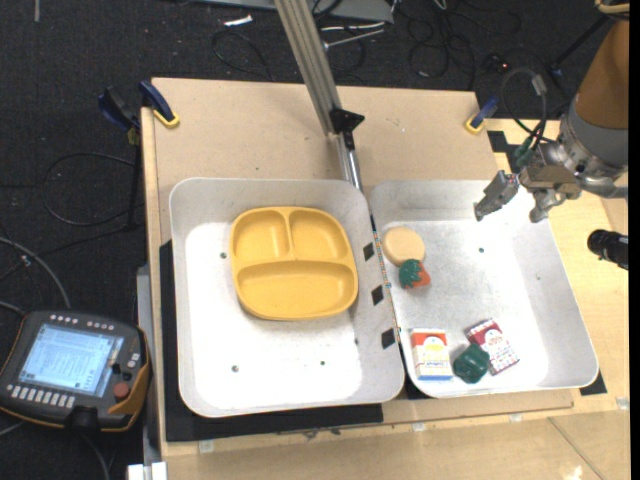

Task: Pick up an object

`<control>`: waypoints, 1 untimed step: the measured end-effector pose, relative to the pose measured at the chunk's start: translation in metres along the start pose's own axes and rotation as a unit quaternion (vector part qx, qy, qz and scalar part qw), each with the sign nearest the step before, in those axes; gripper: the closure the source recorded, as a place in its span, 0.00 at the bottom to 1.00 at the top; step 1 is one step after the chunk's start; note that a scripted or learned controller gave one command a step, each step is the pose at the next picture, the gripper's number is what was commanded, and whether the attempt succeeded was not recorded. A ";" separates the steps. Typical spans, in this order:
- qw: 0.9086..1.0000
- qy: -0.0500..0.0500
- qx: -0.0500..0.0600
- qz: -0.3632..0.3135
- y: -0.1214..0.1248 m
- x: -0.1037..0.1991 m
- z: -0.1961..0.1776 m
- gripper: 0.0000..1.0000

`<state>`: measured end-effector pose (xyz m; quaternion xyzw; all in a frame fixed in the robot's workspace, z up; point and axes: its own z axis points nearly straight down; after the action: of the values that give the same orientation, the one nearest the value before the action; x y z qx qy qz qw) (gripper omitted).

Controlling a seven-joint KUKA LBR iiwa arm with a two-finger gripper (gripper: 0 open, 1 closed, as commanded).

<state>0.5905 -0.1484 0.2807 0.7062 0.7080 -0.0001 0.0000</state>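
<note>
Left bin [200, 298] holds a yellow tray [294, 263]; right bin [540, 298] holds the pickable bits: cookie [403, 244], white box [431, 354], red pack [493, 345], green lump [470, 364]. Gripper [522, 197] hangs over that bin's far edge, fingers apart, empty, probably ready to descend

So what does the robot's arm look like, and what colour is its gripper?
The arm is grey metal with a wide orange band above the wrist. Black cables loop beside it. At its end sits the gripper, made of grey metal with two short fingers.
</note>
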 end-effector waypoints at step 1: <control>1.000 0.000 0.000 0.000 0.000 0.000 0.000 0.00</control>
<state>0.5905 -0.1484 0.2807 0.7063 0.7079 -0.0001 0.0001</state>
